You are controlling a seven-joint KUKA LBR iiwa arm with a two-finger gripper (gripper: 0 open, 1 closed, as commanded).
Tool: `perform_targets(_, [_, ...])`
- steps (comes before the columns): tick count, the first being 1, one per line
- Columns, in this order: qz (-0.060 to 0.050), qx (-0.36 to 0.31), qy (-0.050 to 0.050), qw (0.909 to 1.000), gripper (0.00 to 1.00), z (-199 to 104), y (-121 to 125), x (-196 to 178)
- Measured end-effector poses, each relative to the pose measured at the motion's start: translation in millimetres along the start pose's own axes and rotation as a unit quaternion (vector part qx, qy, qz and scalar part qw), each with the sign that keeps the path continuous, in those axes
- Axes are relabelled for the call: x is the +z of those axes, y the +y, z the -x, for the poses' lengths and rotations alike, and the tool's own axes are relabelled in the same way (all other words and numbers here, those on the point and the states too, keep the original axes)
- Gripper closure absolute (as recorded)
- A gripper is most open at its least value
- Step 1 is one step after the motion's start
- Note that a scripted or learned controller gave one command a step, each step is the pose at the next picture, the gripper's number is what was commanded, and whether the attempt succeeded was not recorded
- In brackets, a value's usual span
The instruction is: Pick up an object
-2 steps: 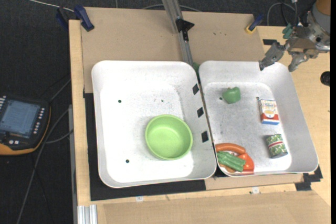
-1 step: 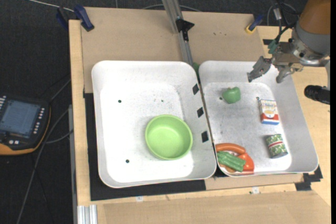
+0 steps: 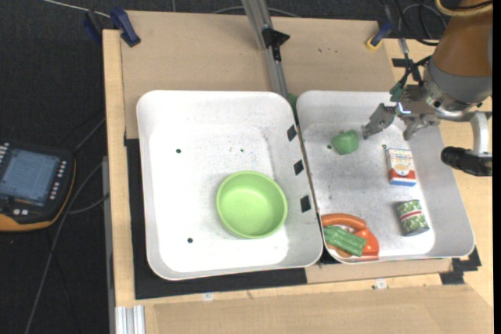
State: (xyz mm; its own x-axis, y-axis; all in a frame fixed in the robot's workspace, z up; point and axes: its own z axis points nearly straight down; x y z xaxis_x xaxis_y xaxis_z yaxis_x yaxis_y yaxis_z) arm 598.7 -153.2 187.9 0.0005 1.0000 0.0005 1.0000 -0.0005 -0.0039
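Bench carries two white bins side by side. Left bin: one green bowl, clear of my reach. Right bin: orange-green dish in the near corner, carton, can, small green lump lying loose. My tool hangs over the far side just beside the lump, fingers spread, nothing between them. Carton crowds the right.

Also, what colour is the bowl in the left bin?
Light green, seen in the camera view: the bowl in the left bin.
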Motion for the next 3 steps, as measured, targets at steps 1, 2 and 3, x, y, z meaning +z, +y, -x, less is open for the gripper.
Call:
perform_targets(1, [0.000,0.000,0.000,1.0000,0.00,5,4,59])
perform_targets(2, [0.003,0.000,0.000,1.0000,1.00,5,6,46])
perform_targets(3, [0.005,0.000,-0.001,1.0000,1.00,10,2,-15])
